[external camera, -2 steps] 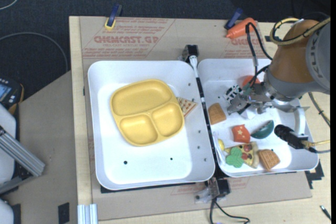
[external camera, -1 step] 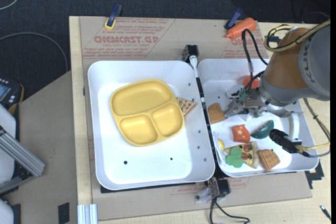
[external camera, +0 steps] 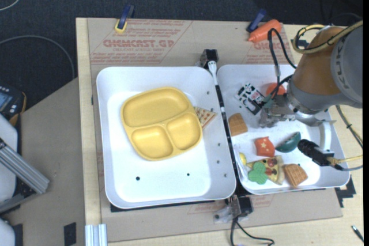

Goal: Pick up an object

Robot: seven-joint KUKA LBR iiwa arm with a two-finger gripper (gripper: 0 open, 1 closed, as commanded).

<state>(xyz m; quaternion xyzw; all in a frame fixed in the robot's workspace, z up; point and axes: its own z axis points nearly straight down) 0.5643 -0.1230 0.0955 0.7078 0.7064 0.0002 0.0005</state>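
Observation:
My gripper (external camera: pixel 270 116) is low in the right bin (external camera: pixel 334 181), near its middle, with the grey and orange arm coming in from the right. Just to its left lies a tan bread piece (external camera: pixel 237 124). Behind it are a black-and-white toy (external camera: pixel 249 95) and an orange piece (external camera: pixel 273 90). In front of it sit a red piece (external camera: pixel 264 146) and a teal piece (external camera: pixel 288 142). A pizza slice (external camera: pixel 267 170) and a toast slice (external camera: pixel 295 174) lie at the bin's front.
The left bin (external camera: pixel 115 181) holds a yellow divided plate (external camera: pixel 160 122), with a waffle piece (external camera: pixel 204 116) beside its right edge. An orange clamp (external camera: pixel 264 30) and a yellow-blue clamp (external camera: pixel 122 19) sit on the bench's back edge.

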